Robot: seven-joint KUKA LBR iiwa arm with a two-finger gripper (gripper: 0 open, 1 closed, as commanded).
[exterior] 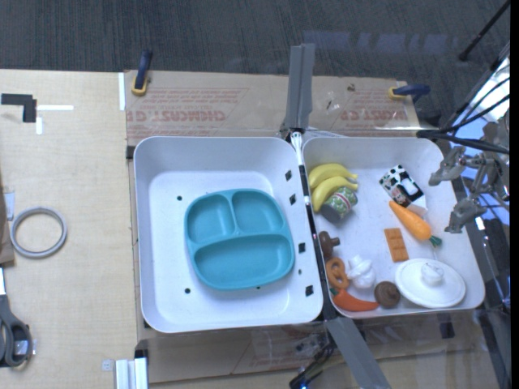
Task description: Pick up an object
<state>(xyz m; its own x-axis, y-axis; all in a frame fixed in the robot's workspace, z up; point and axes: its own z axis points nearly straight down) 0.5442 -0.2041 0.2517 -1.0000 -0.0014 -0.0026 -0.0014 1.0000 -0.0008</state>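
One tool [456, 191] at right bin [454, 146] edge, above carrot [411, 220].

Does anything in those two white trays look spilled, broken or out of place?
Nothing looks spilled or broken. The toy food is simply jumbled loosely in the right bin: bananas, a carrot and a white lid. The left bin holds a blue divided plate, lying flat but slightly turned.

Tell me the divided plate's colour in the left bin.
Teal blue, all three compartments alike; the plate shows plainly in the camera view.
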